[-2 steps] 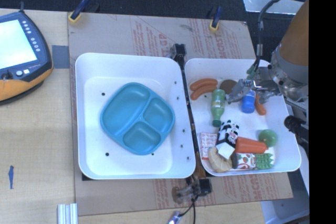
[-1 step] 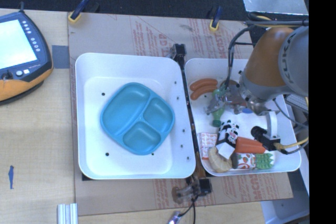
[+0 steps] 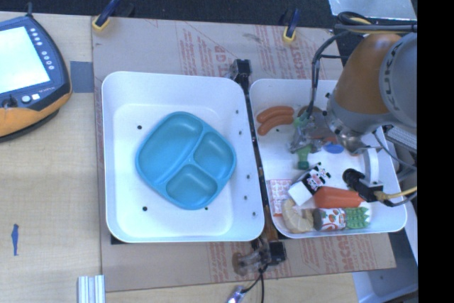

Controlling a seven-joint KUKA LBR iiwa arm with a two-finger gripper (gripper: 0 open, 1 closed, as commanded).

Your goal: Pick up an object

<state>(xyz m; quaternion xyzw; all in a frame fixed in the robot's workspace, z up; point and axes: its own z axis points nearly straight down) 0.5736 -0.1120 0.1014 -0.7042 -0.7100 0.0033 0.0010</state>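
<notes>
1. As I am looking down on the worktop (image 3: 64, 174), I am seeing the arm (image 3: 372, 81) reaching in from the right over the right bin (image 3: 397, 223), its orange band sitting above the grey wrist
2. The claw (image 3: 305, 138) is hanging low over the upper middle of that bin, just beside the hot dog (image 3: 274, 118); I cannot tell how its fingers are standing, and I am seeing nothing held between them
3. The hot dog is lying near the bin's upper left corner, apart from the other pieces
4. A cluster is lying along the bin's lower edge: a black and white piece (image 3: 310, 184), an orange carrot-like piece (image 3: 339, 197) touching it, a tan round piece (image 3: 296, 218) and a green and white carton (image 3: 345, 218)
5. A small blue piece (image 3: 333, 148) is lying just right of the claw
6. The left bin (image 3: 117, 152) is holding a blue divided plate (image 3: 186, 160), lying flat and turned at an angle
7. A tablet in an orange case (image 3: 28, 78) is resting at the worktop's left edge, well apart from both bins
</notes>
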